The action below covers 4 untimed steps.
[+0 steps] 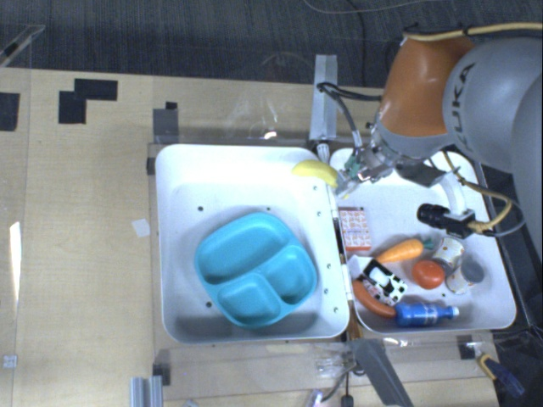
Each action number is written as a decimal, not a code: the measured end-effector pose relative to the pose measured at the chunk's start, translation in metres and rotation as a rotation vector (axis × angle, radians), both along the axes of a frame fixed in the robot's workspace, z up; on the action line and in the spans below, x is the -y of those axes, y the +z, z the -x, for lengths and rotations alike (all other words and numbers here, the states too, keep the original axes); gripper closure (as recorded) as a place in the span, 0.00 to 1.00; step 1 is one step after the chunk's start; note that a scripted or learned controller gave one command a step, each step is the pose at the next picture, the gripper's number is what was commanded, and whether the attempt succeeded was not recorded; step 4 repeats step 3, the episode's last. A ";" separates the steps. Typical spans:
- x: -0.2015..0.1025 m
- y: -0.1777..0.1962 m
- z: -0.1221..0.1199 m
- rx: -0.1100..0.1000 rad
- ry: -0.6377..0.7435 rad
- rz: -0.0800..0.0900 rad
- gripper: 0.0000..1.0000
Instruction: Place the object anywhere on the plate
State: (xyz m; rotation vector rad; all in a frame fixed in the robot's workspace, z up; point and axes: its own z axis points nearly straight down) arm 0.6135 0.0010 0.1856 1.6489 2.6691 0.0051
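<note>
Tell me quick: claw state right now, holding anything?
Claw: cannot be told; it sits at the bins' shared wall, right beside the yellow object, and a grip isn't visible.

Glossy blue plastic plate (254,265)

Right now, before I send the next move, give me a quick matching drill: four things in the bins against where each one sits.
Things:
1. plate
2. banana
3. carrot
4. blue bottle

Places:
A. near edge of the right bin
B. far right corner of the left bin, beside the tool
C. middle of the left bin
D. middle of the right bin, left of the red ball

Pairs: 1-C, 2-B, 3-D, 4-A
</note>
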 end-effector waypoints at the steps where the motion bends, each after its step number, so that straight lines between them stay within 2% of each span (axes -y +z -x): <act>1: -0.048 0.000 0.074 0.000 0.368 0.001 1.00; 2: -0.056 -0.001 0.115 -0.004 0.337 0.001 1.00; 3: -0.055 -0.001 0.115 -0.004 0.337 0.001 0.00; 4: -0.055 -0.001 0.115 -0.004 0.337 0.001 0.00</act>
